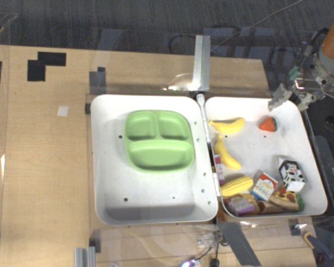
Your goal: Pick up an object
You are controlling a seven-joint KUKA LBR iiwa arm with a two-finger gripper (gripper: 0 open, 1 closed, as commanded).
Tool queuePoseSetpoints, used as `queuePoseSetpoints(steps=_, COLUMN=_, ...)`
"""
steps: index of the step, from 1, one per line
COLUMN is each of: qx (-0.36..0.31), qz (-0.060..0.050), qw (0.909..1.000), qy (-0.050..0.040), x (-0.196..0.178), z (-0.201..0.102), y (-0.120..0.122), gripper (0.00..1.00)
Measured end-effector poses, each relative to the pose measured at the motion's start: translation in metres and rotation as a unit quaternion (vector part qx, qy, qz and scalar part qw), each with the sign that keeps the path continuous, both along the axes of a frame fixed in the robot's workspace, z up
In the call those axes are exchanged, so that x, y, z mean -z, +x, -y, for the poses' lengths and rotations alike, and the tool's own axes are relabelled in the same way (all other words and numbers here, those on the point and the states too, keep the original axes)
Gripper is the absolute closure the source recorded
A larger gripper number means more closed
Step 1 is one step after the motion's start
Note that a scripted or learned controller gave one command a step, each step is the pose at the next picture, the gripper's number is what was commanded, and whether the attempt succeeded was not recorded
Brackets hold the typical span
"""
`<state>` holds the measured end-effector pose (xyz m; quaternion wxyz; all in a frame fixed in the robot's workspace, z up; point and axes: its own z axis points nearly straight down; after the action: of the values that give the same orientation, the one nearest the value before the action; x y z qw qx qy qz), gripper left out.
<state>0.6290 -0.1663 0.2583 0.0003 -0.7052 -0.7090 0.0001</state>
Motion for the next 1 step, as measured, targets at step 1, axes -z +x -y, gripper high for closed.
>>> queuePoseSetpoints(steps=1, qx=-0.041, qz=0.000, qw=0.9991, qy=0.0006, x=0.1515, z=-0.0356, y=0.0401, gripper=0.00)
